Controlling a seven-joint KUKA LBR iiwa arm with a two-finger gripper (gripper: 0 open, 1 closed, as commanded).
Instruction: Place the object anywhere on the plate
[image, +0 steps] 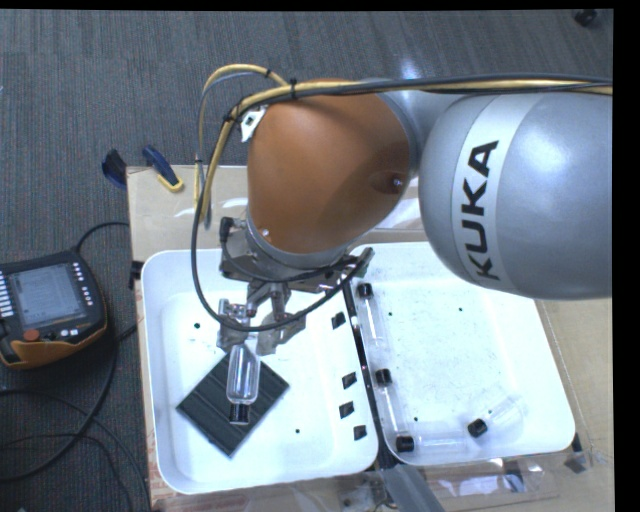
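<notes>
The gripper (248, 335) hangs over the left bin (165, 300), its two fingers spread either side of the top end of a clear vial (241, 380). Whether the fingers (232, 318) actually press on the glass cannot be told from this angle; they look parted, with the vial's upper end just between or just below them. The vial lies lengthwise on a dark ridged square plate (215, 410), its black cap (239, 411) toward the near side. The plate sits tilted like a diamond on the floor of the left bin, near the near-left corner.

The right bin (540, 400) holds a second clear vial (497, 415) with a black cap, lying near its near edge, and fine dark specks over its floor. Small black clips (348, 381) line the seam where the two bins meet.

The orange band (320, 170) and grey link (520, 190) of the arm, lettered KUKA, cover the far parts of both bins and hide the wrist mount. Yellow and black cables (215, 110) loop off the band to the left. A teach pendant (45, 305) lies on the floor at left, partly cut off by the edge. Blue clamps (160, 168) sit at the bench's far-left corner.
</notes>
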